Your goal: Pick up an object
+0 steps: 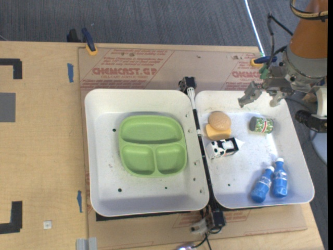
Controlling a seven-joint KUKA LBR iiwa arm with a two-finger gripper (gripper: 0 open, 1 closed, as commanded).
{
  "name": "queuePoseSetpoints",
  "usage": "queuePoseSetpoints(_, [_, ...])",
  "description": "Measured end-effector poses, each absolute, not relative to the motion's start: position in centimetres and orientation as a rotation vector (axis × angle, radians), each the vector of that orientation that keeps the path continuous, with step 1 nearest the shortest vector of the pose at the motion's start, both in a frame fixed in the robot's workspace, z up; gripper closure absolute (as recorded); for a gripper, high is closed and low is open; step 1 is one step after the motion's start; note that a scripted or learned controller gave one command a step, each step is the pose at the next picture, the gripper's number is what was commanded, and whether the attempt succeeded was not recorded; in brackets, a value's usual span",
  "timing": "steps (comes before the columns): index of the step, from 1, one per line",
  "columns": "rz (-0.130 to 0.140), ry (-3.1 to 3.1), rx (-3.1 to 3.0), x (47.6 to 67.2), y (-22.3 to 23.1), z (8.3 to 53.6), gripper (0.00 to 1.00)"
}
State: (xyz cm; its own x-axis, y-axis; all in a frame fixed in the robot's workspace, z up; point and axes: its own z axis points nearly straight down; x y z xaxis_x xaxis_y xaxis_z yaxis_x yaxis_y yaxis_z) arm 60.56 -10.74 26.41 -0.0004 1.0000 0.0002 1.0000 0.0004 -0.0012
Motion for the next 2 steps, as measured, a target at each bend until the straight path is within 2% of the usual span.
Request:
queuePoseSetpoints(1, [0.003, -2.252, -2.189, 61.1, -17.5, 19.6, 0.0])
queuePoseSetpoints(2, [-0.008, -2.36, -2.075, 60.4, -20.7, 9.6, 0.0])
